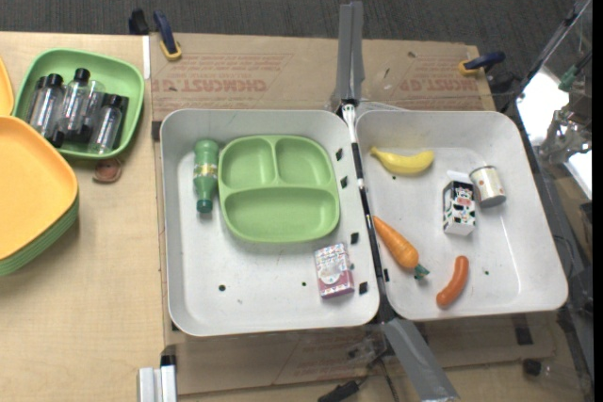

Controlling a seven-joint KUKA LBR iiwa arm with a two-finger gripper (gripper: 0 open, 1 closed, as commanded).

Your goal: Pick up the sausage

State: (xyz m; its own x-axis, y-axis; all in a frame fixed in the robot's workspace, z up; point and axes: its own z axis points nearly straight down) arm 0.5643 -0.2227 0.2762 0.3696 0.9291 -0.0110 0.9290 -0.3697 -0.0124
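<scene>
The sausage [452, 282] is a short orange-red link lying near the front of the right bin [513, 245], tilted slightly from upright in the view. It lies free on the bin floor with nothing touching it. An orange carrot [397, 243] lies just to its left, a small gap between them.
The right bin also holds a banana [403, 161], a small black-and-white carton [459, 206] and a silver can [487, 185]. In the left bin [254, 292] are a green divided plate [279, 188], a green bottle [205, 174] and a pink packet [334, 271]. Yellow plates [33, 193] sit far left.
</scene>
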